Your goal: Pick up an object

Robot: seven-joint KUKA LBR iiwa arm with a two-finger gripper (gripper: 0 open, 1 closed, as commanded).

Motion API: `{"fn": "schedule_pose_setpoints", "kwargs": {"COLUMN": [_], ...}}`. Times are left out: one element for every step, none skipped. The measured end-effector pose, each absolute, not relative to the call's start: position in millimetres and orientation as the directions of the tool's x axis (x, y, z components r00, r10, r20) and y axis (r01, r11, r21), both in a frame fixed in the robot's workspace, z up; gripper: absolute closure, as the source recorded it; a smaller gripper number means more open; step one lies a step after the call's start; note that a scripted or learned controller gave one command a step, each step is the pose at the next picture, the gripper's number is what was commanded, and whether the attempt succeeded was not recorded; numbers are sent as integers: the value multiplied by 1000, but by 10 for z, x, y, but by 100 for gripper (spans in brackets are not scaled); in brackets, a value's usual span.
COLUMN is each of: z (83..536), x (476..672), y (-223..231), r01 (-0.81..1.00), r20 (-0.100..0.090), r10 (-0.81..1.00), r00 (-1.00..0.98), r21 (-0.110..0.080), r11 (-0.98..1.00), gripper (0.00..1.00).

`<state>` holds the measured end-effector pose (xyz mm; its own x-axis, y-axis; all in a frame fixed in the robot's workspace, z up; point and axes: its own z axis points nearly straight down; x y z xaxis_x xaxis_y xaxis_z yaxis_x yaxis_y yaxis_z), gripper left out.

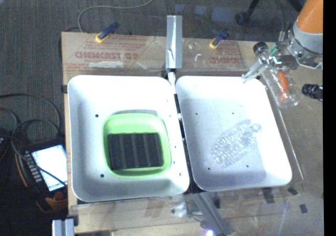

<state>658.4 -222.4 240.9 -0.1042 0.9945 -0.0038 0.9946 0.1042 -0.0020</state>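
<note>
Fingers (282, 83) are clear plastic; their spacing cannot be determined. The gripper (278, 80) hangs above the right bin (273, 140), far right corner.

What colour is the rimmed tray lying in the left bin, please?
The tray is light green with a dark, ribbed inner panel, seen clearly in the camera view.

Open floor around clear bottle (234, 144) in right bin (273, 173); green tray (137, 146) crowding left bin (84, 98).

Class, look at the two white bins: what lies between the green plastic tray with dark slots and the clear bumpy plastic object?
In the camera view, between the green slotted tray and the clear bumpy object lie bare bin floor and the bins' two adjoining rims.
</note>
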Motion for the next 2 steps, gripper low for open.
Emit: {"fn": "schedule_pose_setpoints", "kwargs": {"z": [2385, 2912], "x": [6479, 6286], "y": [-2173, -2051], "r01": [997, 1000], "r20": [-3, -1], "r10": [997, 1000], "r00": [-75, -10], "r21": [-4, -1], "r11": [75, 10], "gripper": [0, 0]}}
